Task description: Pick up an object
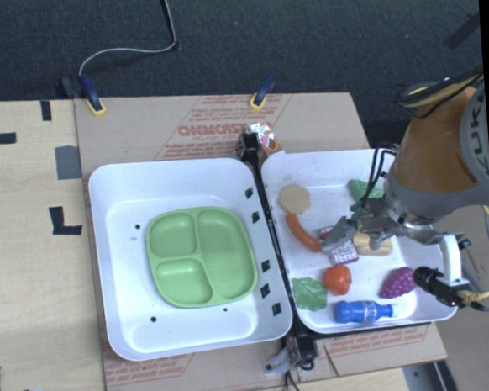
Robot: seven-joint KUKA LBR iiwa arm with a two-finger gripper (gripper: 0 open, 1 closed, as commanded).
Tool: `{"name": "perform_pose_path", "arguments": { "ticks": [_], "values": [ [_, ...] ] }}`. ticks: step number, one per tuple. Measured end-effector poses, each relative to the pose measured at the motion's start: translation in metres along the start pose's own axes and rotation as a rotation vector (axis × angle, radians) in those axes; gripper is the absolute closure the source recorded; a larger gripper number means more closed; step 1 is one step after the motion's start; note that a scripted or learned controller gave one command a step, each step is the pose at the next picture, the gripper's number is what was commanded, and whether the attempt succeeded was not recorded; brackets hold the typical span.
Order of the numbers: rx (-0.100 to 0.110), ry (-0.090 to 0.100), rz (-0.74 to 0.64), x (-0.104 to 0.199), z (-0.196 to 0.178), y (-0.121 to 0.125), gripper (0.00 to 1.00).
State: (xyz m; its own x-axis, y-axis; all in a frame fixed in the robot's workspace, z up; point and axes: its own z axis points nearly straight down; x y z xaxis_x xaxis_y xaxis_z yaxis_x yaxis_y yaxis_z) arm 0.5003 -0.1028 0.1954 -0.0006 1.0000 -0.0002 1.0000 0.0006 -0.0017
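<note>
Claw low in right bin beside tomato; its grip unclear.

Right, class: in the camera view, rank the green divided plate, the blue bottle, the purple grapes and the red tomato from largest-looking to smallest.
1. green divided plate, by far the largest
2. blue bottle
3. purple grapes
4. red tomato
The grapes and tomato look close in size, so their order is unsure.

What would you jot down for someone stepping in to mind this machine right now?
Gripper: low in the right bin, over a small packet; nothing seen held.
Right bin: tan disc, orange sausage, tomato, green leaf, blue bottle, purple grapes.
Left bin: green divided plate.
Done: nothing lifted yet.
Left: grasp one item and raise it.
</note>
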Motion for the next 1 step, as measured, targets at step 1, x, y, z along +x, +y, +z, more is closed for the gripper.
{"name": "perform_pose_path", "arguments": {
  "ticks": [1],
  "values": [
    [0.001,0.002,0.0,-0.007,0.104,-0.0142,0.0]
  ]
}}
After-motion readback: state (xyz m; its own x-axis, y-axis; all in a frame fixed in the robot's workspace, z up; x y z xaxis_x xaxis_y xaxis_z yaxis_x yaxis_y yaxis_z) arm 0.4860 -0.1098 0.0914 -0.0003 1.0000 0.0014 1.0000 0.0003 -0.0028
